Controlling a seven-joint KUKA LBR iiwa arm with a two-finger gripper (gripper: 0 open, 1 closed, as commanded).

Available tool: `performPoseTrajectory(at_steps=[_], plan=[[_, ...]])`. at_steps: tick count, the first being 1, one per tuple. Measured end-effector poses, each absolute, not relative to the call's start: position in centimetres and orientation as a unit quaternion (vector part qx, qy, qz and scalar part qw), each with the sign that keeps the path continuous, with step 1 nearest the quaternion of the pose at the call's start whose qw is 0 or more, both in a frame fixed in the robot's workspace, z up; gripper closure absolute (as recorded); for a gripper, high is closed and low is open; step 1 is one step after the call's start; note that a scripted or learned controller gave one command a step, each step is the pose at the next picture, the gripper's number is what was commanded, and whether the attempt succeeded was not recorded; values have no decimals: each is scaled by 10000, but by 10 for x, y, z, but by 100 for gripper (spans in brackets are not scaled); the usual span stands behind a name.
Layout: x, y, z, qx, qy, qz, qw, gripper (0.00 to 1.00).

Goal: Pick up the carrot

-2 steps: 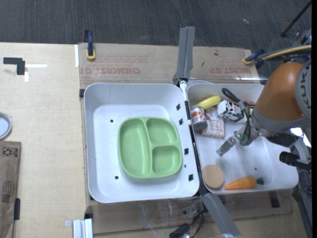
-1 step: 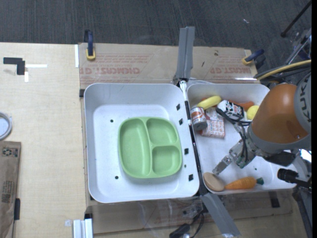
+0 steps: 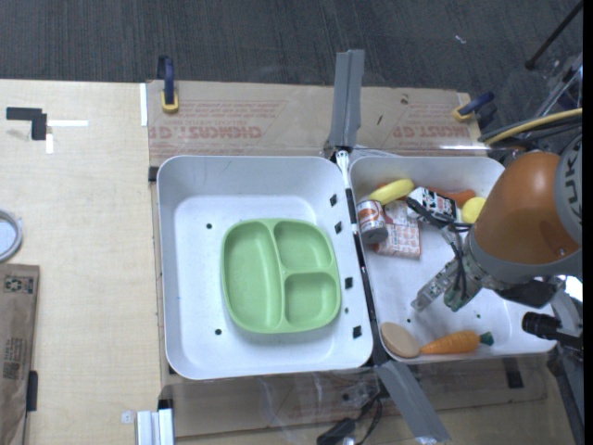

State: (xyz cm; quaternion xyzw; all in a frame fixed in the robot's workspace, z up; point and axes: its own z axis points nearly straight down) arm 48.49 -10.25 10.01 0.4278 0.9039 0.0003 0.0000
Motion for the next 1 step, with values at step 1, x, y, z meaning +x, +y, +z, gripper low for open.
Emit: performPoseTrajectory(at_steps=[1], plan=[[479,-76,192,2929,9561,2,12,100]])
